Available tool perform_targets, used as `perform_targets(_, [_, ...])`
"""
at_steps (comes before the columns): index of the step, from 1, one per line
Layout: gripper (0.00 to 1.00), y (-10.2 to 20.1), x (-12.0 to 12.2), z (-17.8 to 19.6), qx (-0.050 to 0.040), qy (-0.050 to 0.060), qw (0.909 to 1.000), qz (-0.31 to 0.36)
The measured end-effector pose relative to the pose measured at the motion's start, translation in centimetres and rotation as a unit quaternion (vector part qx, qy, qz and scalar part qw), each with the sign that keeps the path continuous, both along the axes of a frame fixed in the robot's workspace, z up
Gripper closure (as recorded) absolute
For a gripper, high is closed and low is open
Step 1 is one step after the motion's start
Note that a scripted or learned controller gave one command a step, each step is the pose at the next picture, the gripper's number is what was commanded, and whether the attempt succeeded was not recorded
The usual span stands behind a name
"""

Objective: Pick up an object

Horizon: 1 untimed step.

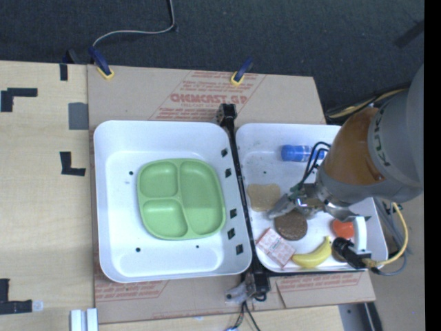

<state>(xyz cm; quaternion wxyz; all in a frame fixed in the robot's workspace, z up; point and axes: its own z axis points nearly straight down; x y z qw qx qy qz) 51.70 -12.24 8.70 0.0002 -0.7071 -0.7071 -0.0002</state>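
Clutter sits in the right bin (265,138), and that's where the arm (372,154) is working, reaching in from the right with its gripper (288,207) low over the bin's middle. Can't tell from up here how the jaws stand; the wrist crowds them. Right below the tip lies a brown disc (291,227), touching or nearly so, the likeliest target, I'd say, though nothing is visibly held. A tan pad (262,195) lies just to its left. Along the front wall: a red-and-white packet (275,247), a banana (312,254), something red (343,227) near the arm. A blue bottle (295,152) rests at the back. Left bin (110,205) holds only a green divided plate (182,198), lying flat, well apart from the action.
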Motion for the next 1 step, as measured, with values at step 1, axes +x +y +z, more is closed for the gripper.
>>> perform_targets(1, [0.00,-1.91,11.20,0.86,-0.0010,0.000,1.0000,0.001])
